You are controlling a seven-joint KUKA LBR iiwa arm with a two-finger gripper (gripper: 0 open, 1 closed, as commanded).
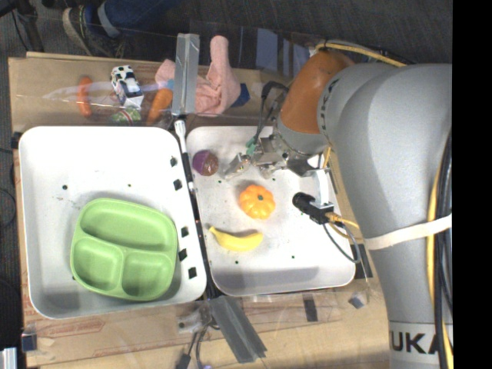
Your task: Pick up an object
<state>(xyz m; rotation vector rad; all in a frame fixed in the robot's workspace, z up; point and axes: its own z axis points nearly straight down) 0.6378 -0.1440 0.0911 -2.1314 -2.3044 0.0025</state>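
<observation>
Purple onion [204,162], my likeliest target, sits far-left corner of right bin [338,271], nothing gripping it. Gripper [237,164] just beside it, low over bin floor; fingers apart or together, I cannot tell. Toy pumpkin [257,201] near, banana [237,239] beyond it. I judge approach step; next needs gripper centred over onion, then closing.

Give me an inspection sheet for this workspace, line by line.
Surface: wooden bench with left bin and right bin.
Job's things: right bin holds a pumpkin, banana, purple ball.
Clutter: green tray in left bin; pink cloth and small toys behind bins.
End effector: low in right bin, beside the ball.
Cables: yellow cable by the arm.
Surroundings: shoe beyond the bench.
</observation>
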